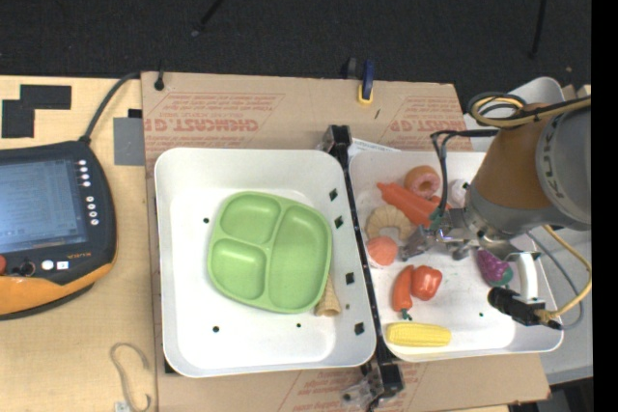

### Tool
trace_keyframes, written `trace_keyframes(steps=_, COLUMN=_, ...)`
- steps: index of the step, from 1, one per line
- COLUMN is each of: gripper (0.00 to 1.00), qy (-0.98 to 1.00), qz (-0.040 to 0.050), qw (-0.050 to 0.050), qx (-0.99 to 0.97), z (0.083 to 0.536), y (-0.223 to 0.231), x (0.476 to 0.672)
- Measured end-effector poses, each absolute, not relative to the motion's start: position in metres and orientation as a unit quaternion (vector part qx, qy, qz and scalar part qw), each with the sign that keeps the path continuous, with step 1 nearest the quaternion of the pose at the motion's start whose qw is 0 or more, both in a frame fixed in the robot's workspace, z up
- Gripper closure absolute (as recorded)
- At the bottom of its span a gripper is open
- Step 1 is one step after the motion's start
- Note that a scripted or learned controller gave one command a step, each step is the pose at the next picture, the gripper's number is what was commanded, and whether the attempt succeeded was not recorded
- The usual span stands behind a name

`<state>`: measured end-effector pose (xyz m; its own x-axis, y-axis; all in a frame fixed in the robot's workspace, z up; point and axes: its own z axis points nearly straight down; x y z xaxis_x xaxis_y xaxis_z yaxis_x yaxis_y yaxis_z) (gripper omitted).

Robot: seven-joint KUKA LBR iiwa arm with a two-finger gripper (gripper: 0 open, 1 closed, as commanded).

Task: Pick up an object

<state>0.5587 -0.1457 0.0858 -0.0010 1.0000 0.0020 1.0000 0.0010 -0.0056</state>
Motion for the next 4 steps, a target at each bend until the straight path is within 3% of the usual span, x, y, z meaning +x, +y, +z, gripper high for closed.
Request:
trace_keyframes(steps=1, gripper=1.00, qy=-0.706, qz=0.0010, qw=0.002, qx=-0.708, z=0.098, y=-0.147, x=0.559)
trace_keyframes(steps=2, gripper=1.00, qy=-0.707, qz=-0.0010, qw=-0.001, qx=-0.707, z=0.159, y=-0.147, x=0.566)
trace_keyframes(steps=3, gripper=1.00, qy=-0.707, qz=-0.0010, qw=-0.001, qx=-0.707, z=0.219, y=-0.148, x=0.559)
trace_keyframes(steps=4, gripper=1.00, qy=-0.707, qz=0.0000, qw=0.000, qx=-0.707, z=0.228, y=-0.149, x=0.559)
